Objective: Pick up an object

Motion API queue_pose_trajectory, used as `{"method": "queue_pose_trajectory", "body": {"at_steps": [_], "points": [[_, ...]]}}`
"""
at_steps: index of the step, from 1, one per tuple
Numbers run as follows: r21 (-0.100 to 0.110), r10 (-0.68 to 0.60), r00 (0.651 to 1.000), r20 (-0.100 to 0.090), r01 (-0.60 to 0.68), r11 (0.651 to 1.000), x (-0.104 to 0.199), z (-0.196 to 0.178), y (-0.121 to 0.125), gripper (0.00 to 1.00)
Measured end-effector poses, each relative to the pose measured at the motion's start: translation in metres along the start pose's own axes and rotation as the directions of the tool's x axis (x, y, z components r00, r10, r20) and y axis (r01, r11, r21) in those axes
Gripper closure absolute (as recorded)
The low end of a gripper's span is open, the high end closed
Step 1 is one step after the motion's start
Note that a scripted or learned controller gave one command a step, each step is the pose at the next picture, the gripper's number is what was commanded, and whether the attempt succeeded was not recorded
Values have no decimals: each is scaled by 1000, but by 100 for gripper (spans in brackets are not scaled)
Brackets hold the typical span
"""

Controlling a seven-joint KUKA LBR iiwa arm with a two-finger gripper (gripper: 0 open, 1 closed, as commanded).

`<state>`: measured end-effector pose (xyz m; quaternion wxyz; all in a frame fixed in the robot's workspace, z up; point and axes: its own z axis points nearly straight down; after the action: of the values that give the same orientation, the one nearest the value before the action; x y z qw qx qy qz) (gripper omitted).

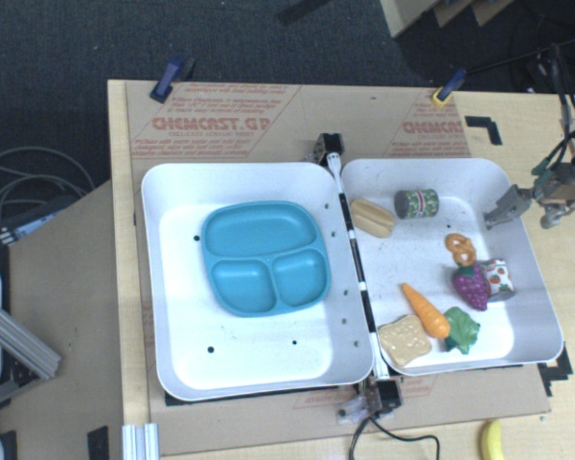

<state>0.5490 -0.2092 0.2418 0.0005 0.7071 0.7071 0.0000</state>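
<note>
Gripper (pixel 529 202) poised at right bin's (pixel 532 338) far-right rim, finger state impossible to tell, nothing held; risk of clipping that wall or snagging two toys together, given grapes (pixel 471 287), pretzel (pixel 460 248) and carrot (pixel 425 310) crowded close.

We see the divided tray (pixel 264 256) lying in the left bin (pixel 172 286). In the right bin (pixel 527 295), the can (pixel 417 202) and bread roll (pixel 372 218) sit toward the upper left, the pretzel (pixel 460 248) and grapes (pixel 471 287) at centre right. The carrot (pixel 425 310) and toast slice (pixel 404 340) lie at the lower left
</note>
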Motion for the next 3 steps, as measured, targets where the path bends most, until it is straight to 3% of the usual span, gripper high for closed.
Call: {"method": "queue_pose_trajectory", "body": {"at_steps": [1,2,3], "points": [[3,-1,1000,-2,1,1000,17,127,15,0],[3,1,1000,-1,-1,1000,12,158,-22,0],[0,1,1000,-1,-1,1000,12,147,-21,100]]}}
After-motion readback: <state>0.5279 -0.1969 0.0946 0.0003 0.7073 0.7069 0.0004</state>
